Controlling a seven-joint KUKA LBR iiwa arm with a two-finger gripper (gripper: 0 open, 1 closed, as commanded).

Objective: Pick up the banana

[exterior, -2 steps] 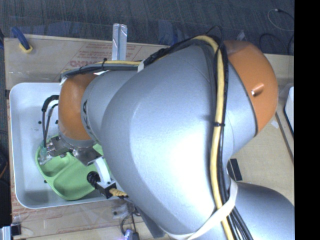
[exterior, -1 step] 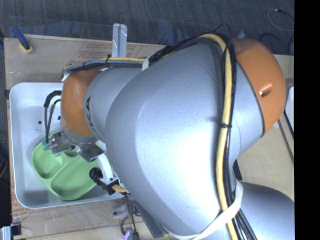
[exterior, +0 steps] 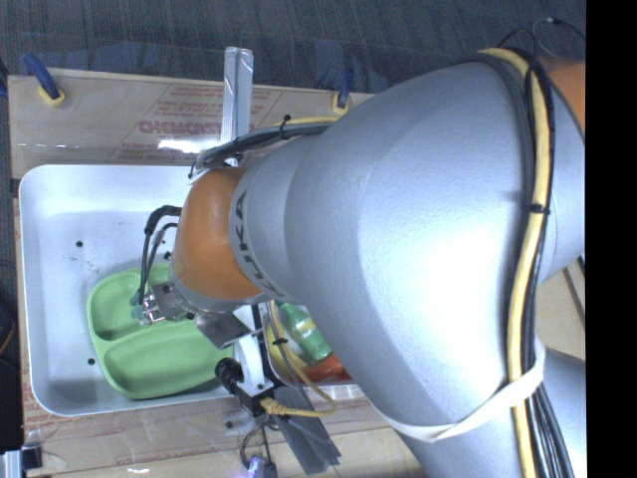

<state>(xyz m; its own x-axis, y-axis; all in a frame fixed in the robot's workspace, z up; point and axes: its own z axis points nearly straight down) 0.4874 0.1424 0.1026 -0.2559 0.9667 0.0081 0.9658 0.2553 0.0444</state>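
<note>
My arm's big grey body and orange wrist band (exterior: pixel 209 237) cover most of the view, reaching from the right over the left bin (exterior: pixel 50 227). The gripper (exterior: pixel 151 305) hangs below the orange band, low over a green two-part plate (exterior: pixel 149 361) in the bin's near half. Only a small metal part of it and some black cables show past the wrist. The arm hides whatever lies directly under the wrist.
A green bottle-like object (exterior: pixel 304 335) and something orange-red (exterior: pixel 330 369) peek out under the arm at the divider between the bins. The left bin's far half is bare white floor. A cardboard sheet (exterior: pixel 149 118) and a metal post (exterior: pixel 237 98) stand behind it.
</note>
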